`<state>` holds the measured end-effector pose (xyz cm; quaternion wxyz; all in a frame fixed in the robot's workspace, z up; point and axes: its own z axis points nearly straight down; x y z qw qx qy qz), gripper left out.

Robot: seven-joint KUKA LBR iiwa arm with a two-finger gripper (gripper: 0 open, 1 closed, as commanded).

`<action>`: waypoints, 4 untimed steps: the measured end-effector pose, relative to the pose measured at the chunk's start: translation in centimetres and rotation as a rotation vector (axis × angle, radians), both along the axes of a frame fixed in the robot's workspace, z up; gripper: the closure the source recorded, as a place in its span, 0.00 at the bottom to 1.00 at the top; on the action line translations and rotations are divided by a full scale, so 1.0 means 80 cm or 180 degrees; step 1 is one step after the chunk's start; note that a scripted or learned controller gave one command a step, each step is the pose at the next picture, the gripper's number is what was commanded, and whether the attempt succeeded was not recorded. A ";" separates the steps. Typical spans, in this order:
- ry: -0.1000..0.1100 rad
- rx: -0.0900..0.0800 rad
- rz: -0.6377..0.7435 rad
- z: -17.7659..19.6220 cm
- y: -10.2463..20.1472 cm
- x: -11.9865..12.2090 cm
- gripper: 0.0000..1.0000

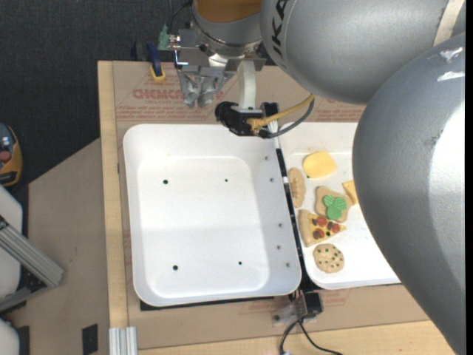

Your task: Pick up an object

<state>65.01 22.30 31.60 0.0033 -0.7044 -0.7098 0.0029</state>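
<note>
The things to pick lie in the right bin (pixel 347 276), at the middle right of the frame: a yellow wedge like cheese (pixel 319 164) at the top, a pale bread-like piece (pixel 296 186) against the bin's left wall, a slice with green and red toppings (pixel 330 207), a pizza-like wedge (pixel 316 228) under it, and a round cookie (pixel 328 257) lowest. They sit close together, some touching; the bread piece runs roughly up and down the frame along the wall, and part of the bin is hidden under the arm's large grey link.

The left bin (pixel 148 198) sits just beside it, filling the frame's centre.

The claw (pixel 199 95) is in the upper centre of the frame, beyond the far rim of the left bin and over the brown worktop (pixel 118 109). From it, the food pieces lie down and to the right in the frame, across the corner of the left bin and over the divide between the two bins. The yellow wedge is the nearest piece to it, the cookie the farthest.

The arm (pixel 340 35) comes in from the upper right, its orange band just above the wrist, the wrist pointing down at the worktop. Nothing shows between the fingers; whether they are spread or closed I cannot tell, since they appear as a blurred grey cluster.
</note>
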 end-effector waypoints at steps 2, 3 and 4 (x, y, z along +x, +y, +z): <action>-0.0003 -0.0007 -0.0030 -0.143 0.001 -0.080 1.00; -0.0014 -0.0002 -0.0026 -0.126 0.002 -0.105 1.00; -0.0010 -0.0004 -0.0029 -0.132 0.001 -0.146 1.00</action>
